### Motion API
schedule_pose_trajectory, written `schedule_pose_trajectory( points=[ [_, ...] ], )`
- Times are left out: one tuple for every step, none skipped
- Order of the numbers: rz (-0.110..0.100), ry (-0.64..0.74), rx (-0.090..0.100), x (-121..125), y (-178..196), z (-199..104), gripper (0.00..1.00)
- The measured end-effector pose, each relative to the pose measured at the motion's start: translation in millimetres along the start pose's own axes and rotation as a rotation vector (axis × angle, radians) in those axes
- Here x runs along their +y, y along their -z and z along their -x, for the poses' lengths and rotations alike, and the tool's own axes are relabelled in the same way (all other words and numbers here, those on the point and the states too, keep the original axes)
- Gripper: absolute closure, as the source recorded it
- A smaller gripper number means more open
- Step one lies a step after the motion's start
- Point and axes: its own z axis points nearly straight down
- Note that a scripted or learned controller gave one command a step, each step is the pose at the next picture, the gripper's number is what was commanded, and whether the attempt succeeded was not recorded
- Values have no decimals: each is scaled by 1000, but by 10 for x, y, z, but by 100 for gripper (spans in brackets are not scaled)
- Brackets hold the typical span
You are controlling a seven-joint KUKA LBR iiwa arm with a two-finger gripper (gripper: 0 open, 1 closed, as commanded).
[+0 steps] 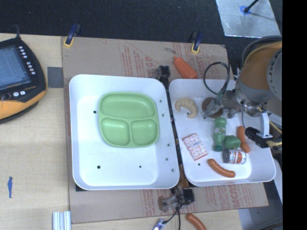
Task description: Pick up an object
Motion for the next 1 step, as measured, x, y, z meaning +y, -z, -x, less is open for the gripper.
schedule_pose_trajectory(
  points=[
    [0,0,0,437,3,-120,0]
  ],
)
